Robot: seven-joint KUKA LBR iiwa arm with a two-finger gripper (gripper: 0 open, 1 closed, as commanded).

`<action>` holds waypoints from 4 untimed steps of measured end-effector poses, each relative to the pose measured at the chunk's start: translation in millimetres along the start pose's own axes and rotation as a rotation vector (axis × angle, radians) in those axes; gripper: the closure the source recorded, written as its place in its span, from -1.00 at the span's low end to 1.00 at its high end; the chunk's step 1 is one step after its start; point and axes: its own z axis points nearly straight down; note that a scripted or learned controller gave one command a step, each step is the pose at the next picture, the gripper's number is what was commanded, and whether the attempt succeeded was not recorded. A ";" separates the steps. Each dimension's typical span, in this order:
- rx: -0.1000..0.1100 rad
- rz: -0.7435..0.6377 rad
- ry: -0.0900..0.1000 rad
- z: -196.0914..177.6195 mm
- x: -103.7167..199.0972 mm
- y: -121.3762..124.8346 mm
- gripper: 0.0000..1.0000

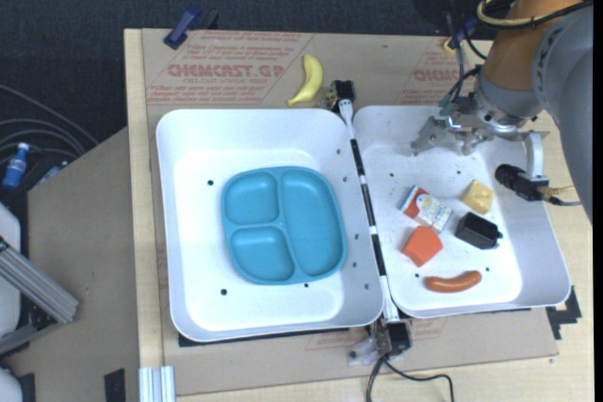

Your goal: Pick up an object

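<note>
Fingers over right bin, near sausage

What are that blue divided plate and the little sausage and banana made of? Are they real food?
The blue divided plate looks like moulded plastic: one even colour, smooth rounded compartments, a soft sheen. The sausage and the banana are probably plastic toys, not food: their colour is flat and uniform and their surfaces look smooth. From this distance that remains a guess.

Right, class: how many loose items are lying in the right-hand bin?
5: a small carton, an orange block, a sausage, a black item and a pale yellow wedge. The arm may hide others at the far edge.
</note>
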 end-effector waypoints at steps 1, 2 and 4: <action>0.000 0.000 0.001 -1.1 57.1 0.7 -1.00; -0.002 0.000 0.000 -11.6 56.8 1.2 1.00; 0.001 0.002 0.000 0.2 64.4 -98.2 -1.00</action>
